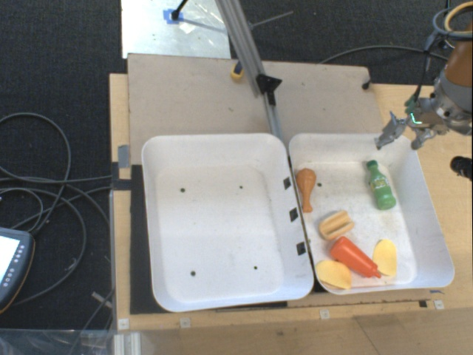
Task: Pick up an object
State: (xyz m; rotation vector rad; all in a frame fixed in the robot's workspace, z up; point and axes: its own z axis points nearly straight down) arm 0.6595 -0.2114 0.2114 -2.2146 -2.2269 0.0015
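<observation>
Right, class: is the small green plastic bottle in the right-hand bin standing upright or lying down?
Lying down. The small green plastic bottle rests on its side on the floor of the right white bin, cap pointing toward the far rim.

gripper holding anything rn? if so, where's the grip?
Nothing held. The end effector hangs open above the right bin's far rim, apart from the green bottle below it.

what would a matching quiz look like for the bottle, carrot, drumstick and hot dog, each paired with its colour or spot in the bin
Things:
1 bottle
2 carrot
3 drumstick
4 hot dog

Descriptions:
A brown, by the bin's left wall
B green, nearest the gripper
C tan bun, mid-bin
D orange, between two yellow pieces

Pairs: 1-B, 2-D, 3-A, 4-C
</observation>
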